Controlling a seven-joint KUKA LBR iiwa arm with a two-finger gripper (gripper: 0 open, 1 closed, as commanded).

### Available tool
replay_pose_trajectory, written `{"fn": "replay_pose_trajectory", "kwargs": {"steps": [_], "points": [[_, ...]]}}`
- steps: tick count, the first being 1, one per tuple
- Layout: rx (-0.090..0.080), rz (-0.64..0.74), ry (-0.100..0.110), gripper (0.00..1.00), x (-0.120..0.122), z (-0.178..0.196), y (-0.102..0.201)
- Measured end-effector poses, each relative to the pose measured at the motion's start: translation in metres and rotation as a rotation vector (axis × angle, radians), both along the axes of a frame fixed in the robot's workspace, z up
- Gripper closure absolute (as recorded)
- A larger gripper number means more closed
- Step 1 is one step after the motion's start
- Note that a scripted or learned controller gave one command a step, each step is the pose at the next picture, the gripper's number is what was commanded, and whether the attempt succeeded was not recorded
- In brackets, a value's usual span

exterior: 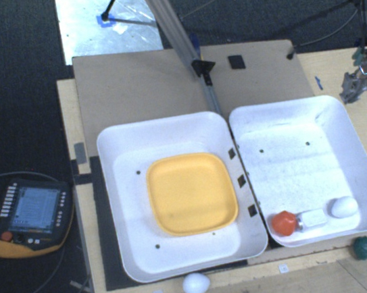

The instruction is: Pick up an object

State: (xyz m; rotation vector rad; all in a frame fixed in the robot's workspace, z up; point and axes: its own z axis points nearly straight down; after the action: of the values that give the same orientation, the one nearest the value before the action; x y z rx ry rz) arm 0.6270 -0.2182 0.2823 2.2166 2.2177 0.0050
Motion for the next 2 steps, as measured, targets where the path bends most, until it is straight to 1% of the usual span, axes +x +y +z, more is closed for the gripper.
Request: {"fn": "replay_pose_trajectory", "kwargs": {"steps": [1, 2], "points": [[0.001, 0.000, 0.005, 1.00, 0.000, 0.011, 0.000], [0.003, 0.003, 0.006, 1.00, 0.005, 0.006, 0.042]]}}
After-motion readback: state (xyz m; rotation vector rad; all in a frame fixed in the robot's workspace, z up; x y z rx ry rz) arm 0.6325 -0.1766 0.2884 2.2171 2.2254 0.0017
